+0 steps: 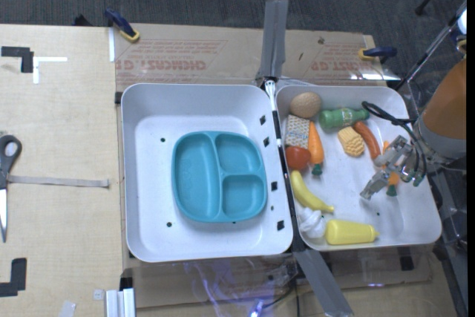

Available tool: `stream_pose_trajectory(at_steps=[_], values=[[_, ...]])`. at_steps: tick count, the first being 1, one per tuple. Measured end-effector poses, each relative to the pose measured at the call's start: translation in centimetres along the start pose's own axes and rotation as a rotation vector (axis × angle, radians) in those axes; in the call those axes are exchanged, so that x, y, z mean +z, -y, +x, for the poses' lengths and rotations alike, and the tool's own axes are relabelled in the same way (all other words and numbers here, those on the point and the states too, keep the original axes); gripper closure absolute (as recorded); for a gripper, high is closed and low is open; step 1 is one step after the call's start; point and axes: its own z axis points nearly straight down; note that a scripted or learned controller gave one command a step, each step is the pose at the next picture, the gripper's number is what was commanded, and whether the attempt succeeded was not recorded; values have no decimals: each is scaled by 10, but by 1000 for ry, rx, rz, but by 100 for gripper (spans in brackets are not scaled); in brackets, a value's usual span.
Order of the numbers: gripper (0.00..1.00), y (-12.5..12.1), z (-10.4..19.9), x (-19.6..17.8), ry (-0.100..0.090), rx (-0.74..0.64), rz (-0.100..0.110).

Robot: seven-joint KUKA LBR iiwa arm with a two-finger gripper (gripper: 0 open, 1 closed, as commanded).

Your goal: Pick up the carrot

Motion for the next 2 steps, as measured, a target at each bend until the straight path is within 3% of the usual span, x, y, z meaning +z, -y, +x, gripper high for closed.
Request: stream_pose_trajectory(at_steps=[1,2], values=[[100,0,-3,-11,11,-1,2],[100,-65,29,-63,11,26,5]])
